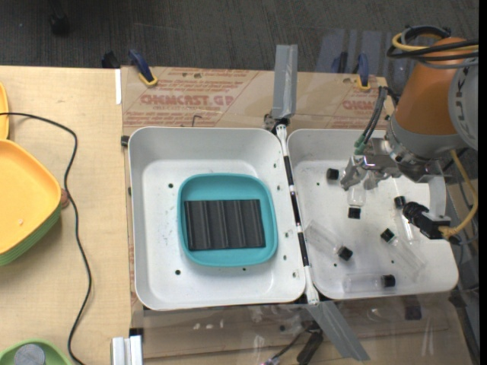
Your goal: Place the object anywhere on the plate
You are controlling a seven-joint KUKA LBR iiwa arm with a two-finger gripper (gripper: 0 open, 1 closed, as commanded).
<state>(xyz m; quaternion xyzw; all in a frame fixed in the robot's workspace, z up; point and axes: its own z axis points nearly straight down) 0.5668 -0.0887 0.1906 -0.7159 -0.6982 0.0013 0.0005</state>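
At the far left of my view I note stacked yellow dishes (23, 204) on the wooden bench (84, 280), with a black cable (74, 226) looping down past them and a green rim (27, 353) at the bottom corner. Next comes the left bin (152, 204), white and shallow; in its middle sits the teal plate (228, 220), rounded-square, with a dark ribbed insert in its well. Behind both bins lies brown cardboard (198, 97) with red lettering, held by a blue-and-yellow clamp (142, 67), and a grey upright bracket (284, 82) stands at the seam between the bins. The right bin (327, 280) touches the left one along that seam. Scattered on its floor I count several small black cubes (345, 253), well apart from each other, and a faint clear plastic object (407, 257) that I cannot make out properly. The gripper (356, 198) hangs over the upper middle of this bin, below the orange band (430, 90) of the arm. One black cube sits just beneath its tip; whether it touches I cannot tell, nor whether the jaws are apart or together.
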